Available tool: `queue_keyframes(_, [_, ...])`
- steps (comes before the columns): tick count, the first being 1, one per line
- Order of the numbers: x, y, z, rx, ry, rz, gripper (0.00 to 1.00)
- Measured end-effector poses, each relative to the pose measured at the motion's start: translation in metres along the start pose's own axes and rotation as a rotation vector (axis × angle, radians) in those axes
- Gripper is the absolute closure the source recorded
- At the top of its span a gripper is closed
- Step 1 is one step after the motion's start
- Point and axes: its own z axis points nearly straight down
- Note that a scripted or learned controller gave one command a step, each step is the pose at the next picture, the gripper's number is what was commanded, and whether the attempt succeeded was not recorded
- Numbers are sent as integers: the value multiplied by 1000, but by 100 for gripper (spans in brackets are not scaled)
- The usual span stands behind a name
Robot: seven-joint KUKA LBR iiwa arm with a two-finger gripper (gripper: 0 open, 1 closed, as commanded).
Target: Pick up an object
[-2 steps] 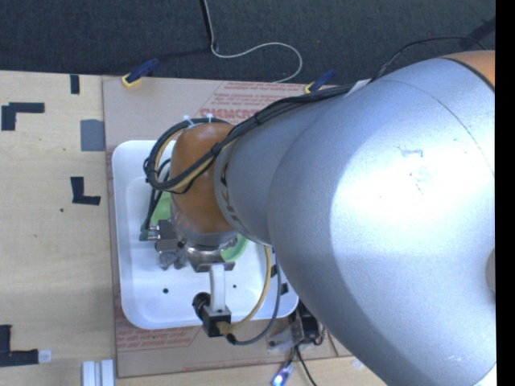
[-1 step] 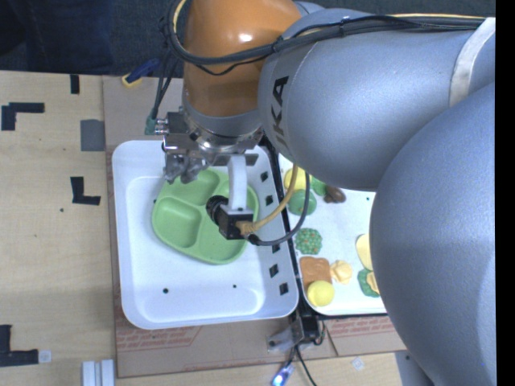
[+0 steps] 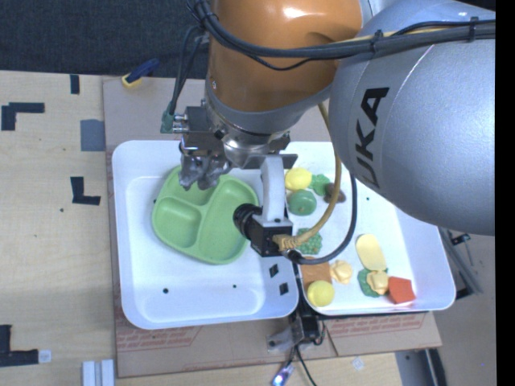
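Pincer [image 3: 199, 170] sits low over the far rim of the green tray [image 3: 201, 219] in the left bin [image 3: 137, 288]; I cannot tell whether it grips anything. I worry it could slip off that thin rim. Toy food [image 3: 299, 202] lies beyond, untouched.

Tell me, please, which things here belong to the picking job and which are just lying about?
In the job:
gripper, at the plate's rim
green plate, in the left bin

Lying about, in the right bin:
yellow balls
red block
green pieces
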Motion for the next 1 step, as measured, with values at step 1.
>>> queue_keyframes(1, [-4, 43, 131, 20, -13, 7, 100])
